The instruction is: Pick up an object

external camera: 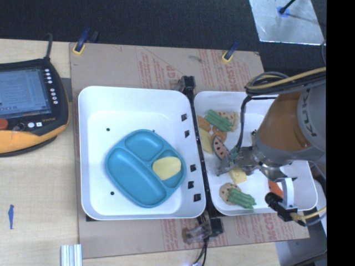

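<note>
Cardboard-covered bench: the hand [228, 162], grip state unclear, hovers beside a pale yellow wedge [238, 175] in the right bin [308, 203].

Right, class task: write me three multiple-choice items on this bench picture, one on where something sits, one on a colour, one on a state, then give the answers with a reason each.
1. Where does the blue divided plate lie?
A. in the left bin
B. in the right bin
C. on the cardboard

2. What colour is the oval piece on the plate?
A. red
B. pale yellow
C. green

3. Where is the gripper now?
A. above the tablet
B. over the left bin
C. low in the right bin among the toy food

Answers:
1 A, the plate rests inside the left bin.
2 B, the piece is pale yellow against the blue.
3 C, the arm reaches in from the right and the gripper sits in the right bin beside the food pieces.
</note>
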